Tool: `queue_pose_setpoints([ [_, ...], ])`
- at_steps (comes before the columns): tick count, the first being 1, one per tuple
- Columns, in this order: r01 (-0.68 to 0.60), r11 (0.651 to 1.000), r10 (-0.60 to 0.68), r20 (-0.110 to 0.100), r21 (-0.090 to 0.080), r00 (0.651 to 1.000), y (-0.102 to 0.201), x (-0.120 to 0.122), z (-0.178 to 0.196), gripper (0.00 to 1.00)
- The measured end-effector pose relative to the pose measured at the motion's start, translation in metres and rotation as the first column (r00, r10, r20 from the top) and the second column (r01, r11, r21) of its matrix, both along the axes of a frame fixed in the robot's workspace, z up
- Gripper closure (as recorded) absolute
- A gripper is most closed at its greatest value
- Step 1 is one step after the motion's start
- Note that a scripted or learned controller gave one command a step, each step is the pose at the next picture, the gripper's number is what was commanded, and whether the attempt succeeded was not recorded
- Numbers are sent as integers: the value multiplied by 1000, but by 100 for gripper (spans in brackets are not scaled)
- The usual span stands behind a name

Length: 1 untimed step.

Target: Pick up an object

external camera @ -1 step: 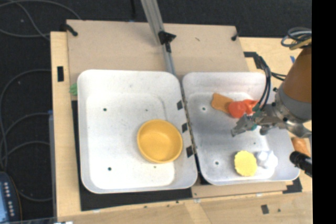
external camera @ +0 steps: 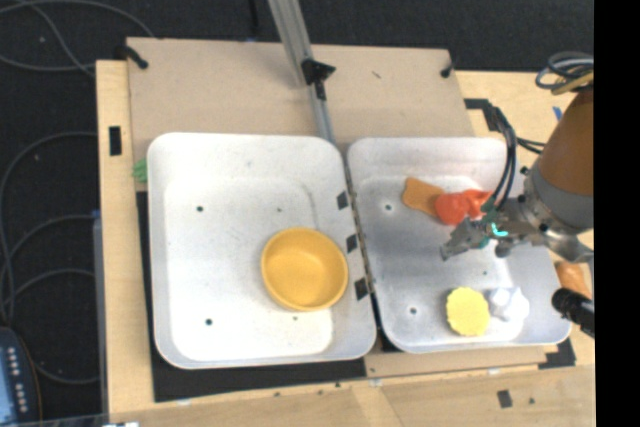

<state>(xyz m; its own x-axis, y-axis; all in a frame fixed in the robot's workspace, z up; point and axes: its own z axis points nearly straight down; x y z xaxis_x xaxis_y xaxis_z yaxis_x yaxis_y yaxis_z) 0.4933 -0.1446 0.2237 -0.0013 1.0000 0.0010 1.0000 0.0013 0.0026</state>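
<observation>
The end effector (external camera: 470,240) hangs low in the right bin (external camera: 400,175), its state impossible to tell; nothing looks lifted. An orange-red object (external camera: 445,202) lies just beyond it, a yellow one (external camera: 467,311) nearer, so grasping remains

The arm (external camera: 568,155) is cut off at the right (its tool's (external camera: 470,240) fingers too blurred to read).
</observation>
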Motion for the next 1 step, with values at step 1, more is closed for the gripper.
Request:
queue_pose_setpoints([
  [1, 3, 1000, -3, -6, -3, 1000, -10, 6, -53, 0],
])
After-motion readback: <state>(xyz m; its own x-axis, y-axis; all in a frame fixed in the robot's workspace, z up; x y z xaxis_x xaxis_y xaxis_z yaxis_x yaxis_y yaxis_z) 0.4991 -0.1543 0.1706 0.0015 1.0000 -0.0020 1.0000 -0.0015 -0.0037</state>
